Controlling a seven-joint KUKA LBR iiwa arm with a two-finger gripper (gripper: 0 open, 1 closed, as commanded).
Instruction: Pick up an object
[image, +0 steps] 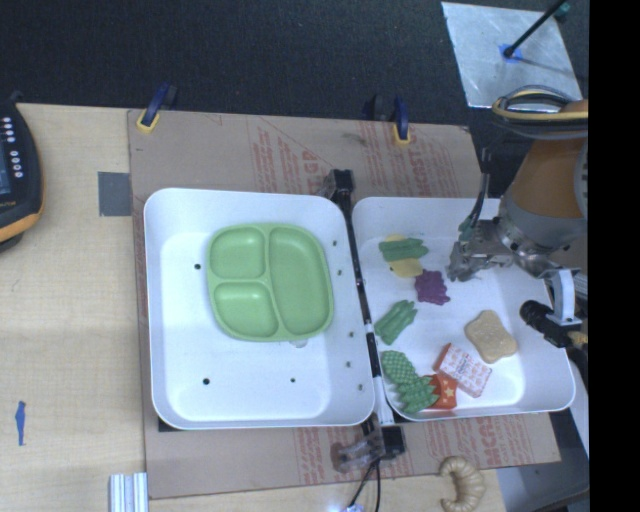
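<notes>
The right bin (540, 390) holds several toy foods. A green piece (403, 247) lies over a yellow one (406, 268) at the back left, with a purple grape bunch (432, 288) just in front of them. Further forward are a green pod (395, 320), a tan bread slice (490, 336), a red-and-white packet (464, 368), a knobbly green piece (404, 377) and a red piece (444, 393). My gripper (463, 266) hangs low over the bin's back middle, just right of the grape bunch and the yellow piece. Nothing shows in its grasp.
The left bin (180, 390) bears a green divided plate (270, 281). A black part (548, 323) juts over the right bin's right rim. Clamps (400, 120) hold the cardboard at the back. A tan curled object (462, 483) lies in front of the bins, and a handset (12, 170) sits far left.
</notes>
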